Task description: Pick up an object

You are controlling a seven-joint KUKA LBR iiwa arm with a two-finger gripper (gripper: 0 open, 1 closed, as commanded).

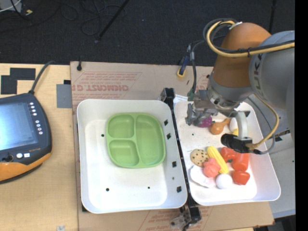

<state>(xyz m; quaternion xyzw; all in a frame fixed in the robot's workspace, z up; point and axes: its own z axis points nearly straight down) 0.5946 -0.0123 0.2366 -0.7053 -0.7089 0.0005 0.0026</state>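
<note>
Glossy plastic tray (pixel 135 141), smooth white bins (pixel 91 177)

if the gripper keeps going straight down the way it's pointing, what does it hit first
Probably the small purple toy beside the gripper, or else the bare floor of the right white bin; depth is hard to judge from this slanted view.

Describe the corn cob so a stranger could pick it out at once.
Look in the right-hand white bin, at the pile of toy food near its front. The corn cob lies slantwise on that pile, between the speckled cookie and the red pieces. It alone is bright yellow, long and bumpy.
</note>
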